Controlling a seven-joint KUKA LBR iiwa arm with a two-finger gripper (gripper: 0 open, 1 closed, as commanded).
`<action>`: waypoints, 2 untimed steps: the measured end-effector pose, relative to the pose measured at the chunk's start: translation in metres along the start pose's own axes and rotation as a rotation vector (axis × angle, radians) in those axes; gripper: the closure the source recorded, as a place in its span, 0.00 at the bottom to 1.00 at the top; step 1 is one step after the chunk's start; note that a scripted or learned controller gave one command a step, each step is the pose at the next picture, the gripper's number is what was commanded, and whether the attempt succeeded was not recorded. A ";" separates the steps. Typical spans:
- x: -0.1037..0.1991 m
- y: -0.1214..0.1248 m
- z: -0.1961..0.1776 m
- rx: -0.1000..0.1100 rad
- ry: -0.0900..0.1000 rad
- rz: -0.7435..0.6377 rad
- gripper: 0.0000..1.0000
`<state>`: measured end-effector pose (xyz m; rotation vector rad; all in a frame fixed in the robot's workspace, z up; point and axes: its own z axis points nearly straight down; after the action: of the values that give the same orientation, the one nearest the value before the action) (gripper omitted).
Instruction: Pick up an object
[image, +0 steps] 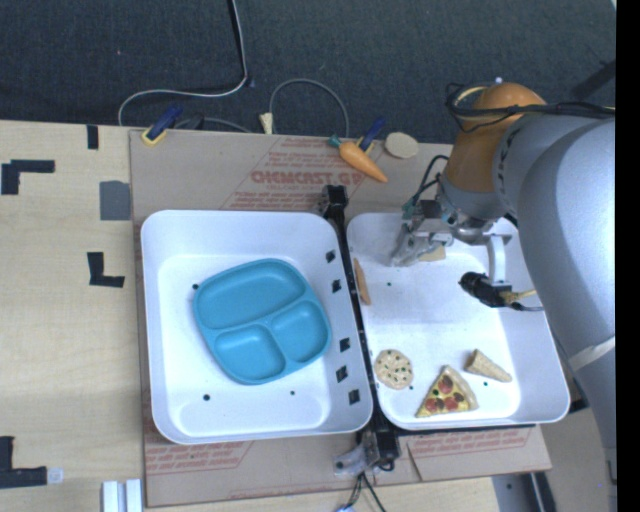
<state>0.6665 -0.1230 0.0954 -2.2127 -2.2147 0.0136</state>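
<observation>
My gripper (408, 248) is low over the far part of the right bin (520, 360), near its back wall. A small tan piece (434, 254) lies right beside it; whether it is gripped I cannot see. Toward the front of that bin lie a chocolate-chip cookie (394, 368), a pizza slice (448, 392) and a tan wedge (488, 367). A thin brown stick (361, 280) lies along the bin's left wall.
The left bin (170, 300) holds a blue divided plate (262, 319). Behind the bins, on the cardboard, rest a toy carrot (362, 161) and a pale round piece (402, 146). The arm's grey body covers the right bin's right side.
</observation>
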 end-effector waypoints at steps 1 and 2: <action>0.082 -0.006 -0.096 -0.022 0.001 -0.008 1.00; 0.052 -0.031 -0.161 -0.018 -0.002 0.001 1.00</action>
<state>0.6378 -0.0713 0.2564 -2.2236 -2.2240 -0.0033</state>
